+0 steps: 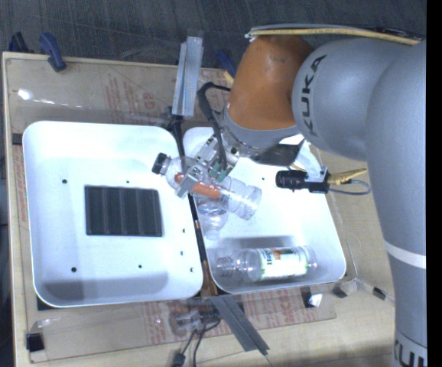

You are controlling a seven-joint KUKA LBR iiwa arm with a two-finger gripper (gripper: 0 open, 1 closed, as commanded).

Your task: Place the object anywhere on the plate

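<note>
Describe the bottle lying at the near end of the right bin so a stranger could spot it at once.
Start at the right white bin, the one under the grey arm. Along its near wall lies a clear plastic bottle on its side. Unlike the bare clear bottle up by the divider, it wears a white label with green print.

White bins, dark ribbed plate, clear green-labelled bottle.

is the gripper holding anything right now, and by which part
Cannot be told. The gripper sits against a clear plastic bottle near the bins' shared edge, but a grasp isn't visible.
</note>
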